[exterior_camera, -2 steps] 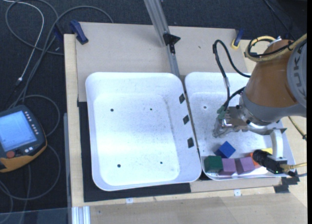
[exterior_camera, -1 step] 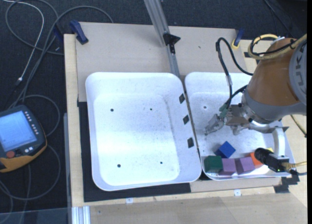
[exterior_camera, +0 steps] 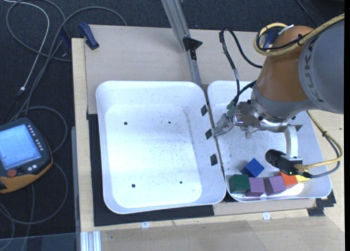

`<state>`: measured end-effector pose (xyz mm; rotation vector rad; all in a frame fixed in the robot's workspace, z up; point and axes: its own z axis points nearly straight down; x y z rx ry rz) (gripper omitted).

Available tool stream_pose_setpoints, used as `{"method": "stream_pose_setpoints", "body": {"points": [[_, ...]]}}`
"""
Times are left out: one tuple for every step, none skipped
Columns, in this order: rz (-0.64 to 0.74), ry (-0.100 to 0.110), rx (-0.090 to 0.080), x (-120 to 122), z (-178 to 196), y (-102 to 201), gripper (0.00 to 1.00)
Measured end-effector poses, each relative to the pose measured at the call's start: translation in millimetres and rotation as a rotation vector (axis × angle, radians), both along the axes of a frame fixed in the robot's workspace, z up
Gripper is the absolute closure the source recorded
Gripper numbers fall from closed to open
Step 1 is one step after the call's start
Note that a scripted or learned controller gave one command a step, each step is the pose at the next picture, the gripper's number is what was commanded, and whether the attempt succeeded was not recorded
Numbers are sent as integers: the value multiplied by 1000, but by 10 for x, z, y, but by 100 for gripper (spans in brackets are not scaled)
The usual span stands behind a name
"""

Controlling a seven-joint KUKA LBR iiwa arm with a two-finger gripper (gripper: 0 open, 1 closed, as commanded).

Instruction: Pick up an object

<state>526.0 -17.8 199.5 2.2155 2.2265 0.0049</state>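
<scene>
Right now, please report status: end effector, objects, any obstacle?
End effector over right bin, near its left wall, nothing seen held. Blue block, green block, purple blocks, orange block clustered at front edge. Cable hangs nearby.

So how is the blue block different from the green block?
The blue block is bright blue; the green block is dark green. The blue block sits turned, a corner toward the bin's near wall; the green block lies square against that wall. The blue block stands alone; the green block touches a purple block. Both are small cubes in the right bin.
</scene>
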Motion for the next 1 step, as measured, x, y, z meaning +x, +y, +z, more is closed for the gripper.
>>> {"method": "stream_pose_setpoints", "body": {"points": [[-13,6,-4,-212,-52,-1004,0]]}}
